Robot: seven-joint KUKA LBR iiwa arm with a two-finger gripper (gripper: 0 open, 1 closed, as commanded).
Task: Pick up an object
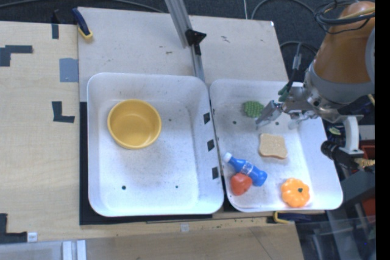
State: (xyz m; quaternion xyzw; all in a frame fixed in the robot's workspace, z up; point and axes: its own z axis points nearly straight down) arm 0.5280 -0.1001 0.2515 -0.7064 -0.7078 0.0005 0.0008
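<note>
from my remote seat, the gripper (279,112) hangs over the upper part of the right bin (317,192), its fingers spread apart and pinching nothing, one tip reaching toward lower left at the frame's centre right. the nearest candidate is the green knobbly object (251,108), lying just beside the gripper's left-reaching finger, toward the left of the frame and at about the same height in the picture; i cannot tell whether they touch. it is roundish, with no clear long axis. the slice of bread (273,147) lies just below the gripper in the frame, near but apart, its longer side running roughly left to right. further down sit the blue bottle (248,168), its long axis slanting from upper left to lower right, a red object (241,184) touching it, and the orange pumpkin (295,192) at the lower right. the yellow bowl (134,123) rests in the left bin (97,149), well apart. my reading: the pick has not closed on anything; a short shift left would bracket the green object, a short shift downward the bread.
</note>
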